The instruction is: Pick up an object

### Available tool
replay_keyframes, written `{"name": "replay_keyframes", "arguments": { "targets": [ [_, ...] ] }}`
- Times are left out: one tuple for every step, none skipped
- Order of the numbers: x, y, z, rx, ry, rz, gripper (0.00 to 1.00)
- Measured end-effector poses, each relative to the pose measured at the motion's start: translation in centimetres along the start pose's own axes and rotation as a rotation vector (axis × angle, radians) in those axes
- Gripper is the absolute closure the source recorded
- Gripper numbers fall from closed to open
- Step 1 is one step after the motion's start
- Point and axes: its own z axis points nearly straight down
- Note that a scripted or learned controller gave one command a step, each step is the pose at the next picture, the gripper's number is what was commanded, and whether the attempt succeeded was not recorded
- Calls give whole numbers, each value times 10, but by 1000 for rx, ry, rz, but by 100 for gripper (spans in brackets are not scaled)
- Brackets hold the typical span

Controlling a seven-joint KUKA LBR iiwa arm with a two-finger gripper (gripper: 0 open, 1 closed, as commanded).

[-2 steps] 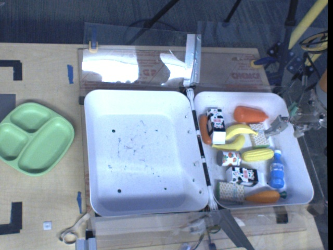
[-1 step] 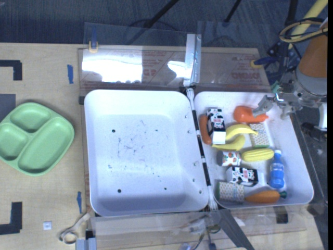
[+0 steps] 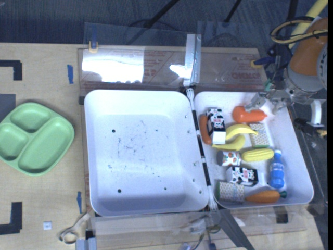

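Note:
The right bin [image 3: 303, 155] holds a heap of toy items. Among them are an orange-red piece [image 3: 248, 114] at the back, a yellow banana [image 3: 239, 134], a corn cob [image 3: 257, 154] and a blue bottle [image 3: 277, 172]. There are also two cow-patterned cartons [image 3: 215, 120] [image 3: 243, 176], a carrot [image 3: 263, 196] and a patterned cup [image 3: 230, 190]. My gripper [image 3: 264, 100] hangs over the bin's back right corner, just above and right of the orange-red piece. Nothing is visibly held in it.
The left bin [image 3: 138, 145] has only faint marks on its floor. A green divided plate [image 3: 34, 138] lies on the bench at far left. Clear plastic panels [image 3: 192, 61] stand behind the bins. Cables and the arm's base [image 3: 307, 61] crowd the right.

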Motion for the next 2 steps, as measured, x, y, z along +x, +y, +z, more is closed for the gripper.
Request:
{"name": "replay_keyframes", "arguments": {
  "targets": [
    [5,13,10,8,11,31,0],
    [13,4,-17,18,-2,31,0]
  ]
}}
